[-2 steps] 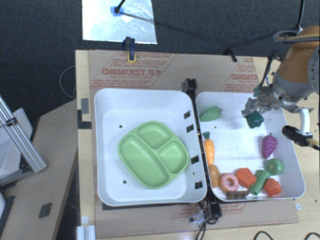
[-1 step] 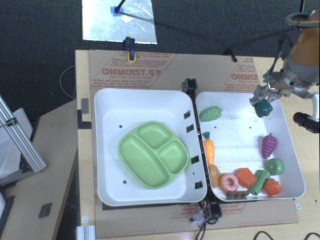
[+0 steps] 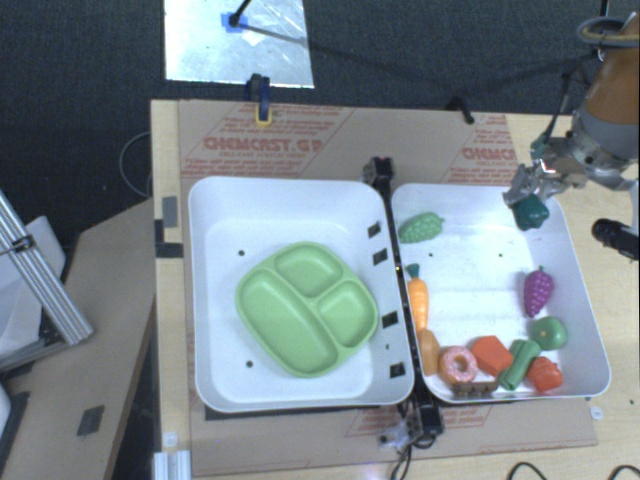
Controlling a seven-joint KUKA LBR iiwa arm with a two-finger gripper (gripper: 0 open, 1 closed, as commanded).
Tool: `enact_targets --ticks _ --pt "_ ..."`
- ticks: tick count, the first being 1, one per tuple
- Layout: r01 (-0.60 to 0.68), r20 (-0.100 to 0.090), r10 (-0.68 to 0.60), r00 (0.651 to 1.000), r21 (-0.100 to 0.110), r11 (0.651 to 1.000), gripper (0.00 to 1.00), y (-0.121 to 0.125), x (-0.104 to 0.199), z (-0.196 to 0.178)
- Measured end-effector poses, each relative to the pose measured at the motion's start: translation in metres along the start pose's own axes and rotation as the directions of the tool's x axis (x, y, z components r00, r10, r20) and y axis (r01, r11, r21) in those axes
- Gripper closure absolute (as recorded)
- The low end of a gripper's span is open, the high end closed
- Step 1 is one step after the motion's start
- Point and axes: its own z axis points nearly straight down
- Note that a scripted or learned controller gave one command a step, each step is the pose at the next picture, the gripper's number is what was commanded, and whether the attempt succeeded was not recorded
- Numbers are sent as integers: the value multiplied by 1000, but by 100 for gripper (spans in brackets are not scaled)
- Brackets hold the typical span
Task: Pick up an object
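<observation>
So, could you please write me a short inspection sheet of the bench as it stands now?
Surface: bench board bearing the left bin and the right bin side by side.
Job's things: right bin holds a green leafy piece, carrot, purple grapes, pink doughnut, green apple; more toy food lies along its near edge.
Clutter: green divided plate in the left bin.
Grippers: gripper over the right bin's far right corner, a teal object at its tip; grasp unclear.
Cables: wires at the bench's near edge.
Surroundings: shiny sheet on dark floor; metal rail at left.
</observation>
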Motion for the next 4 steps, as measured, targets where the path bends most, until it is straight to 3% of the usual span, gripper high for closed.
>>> enact_targets --ticks 3,4 --pt "2 -3 -2 1000 5 1000 100 -108 122 -3" --pt "-5 -1 5 1000 4 1000 100 -116 112 10"
